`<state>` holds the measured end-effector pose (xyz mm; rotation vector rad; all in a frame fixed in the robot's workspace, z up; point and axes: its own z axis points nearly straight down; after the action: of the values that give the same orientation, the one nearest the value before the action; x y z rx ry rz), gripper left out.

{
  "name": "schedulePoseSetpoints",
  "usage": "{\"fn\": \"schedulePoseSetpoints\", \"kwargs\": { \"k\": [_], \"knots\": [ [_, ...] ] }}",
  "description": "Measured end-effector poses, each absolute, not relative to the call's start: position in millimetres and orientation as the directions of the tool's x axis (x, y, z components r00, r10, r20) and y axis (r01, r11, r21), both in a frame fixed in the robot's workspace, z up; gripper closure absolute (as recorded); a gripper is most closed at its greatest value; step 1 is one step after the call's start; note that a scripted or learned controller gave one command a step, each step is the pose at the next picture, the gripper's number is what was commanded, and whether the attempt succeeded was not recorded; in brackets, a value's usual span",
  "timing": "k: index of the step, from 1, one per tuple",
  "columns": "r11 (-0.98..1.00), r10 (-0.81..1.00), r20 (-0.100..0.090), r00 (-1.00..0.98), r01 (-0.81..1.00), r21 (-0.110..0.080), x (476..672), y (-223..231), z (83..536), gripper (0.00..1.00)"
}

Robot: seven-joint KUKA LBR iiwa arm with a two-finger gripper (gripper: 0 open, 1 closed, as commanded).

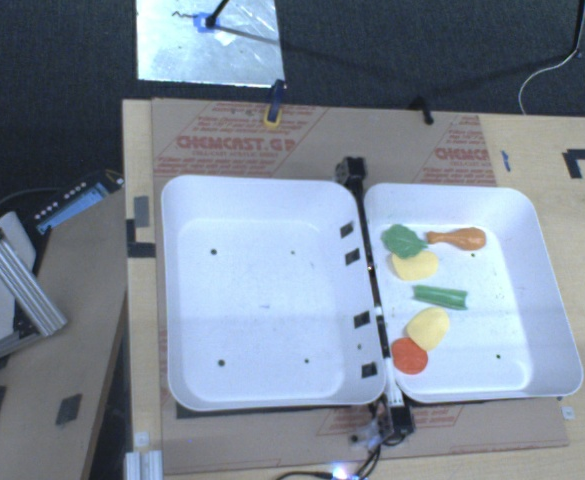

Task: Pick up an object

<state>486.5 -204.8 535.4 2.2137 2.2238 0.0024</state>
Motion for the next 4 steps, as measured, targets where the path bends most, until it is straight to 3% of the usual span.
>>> {"fn": "schedulePoseSetpoints", "kwargs": {
  "k": [4],
  "knots": [
    [0.004,1.000,-0.002,-0.004,1.000,0.003,486.5,-203.4,535.2,1.00]
  ]
}}
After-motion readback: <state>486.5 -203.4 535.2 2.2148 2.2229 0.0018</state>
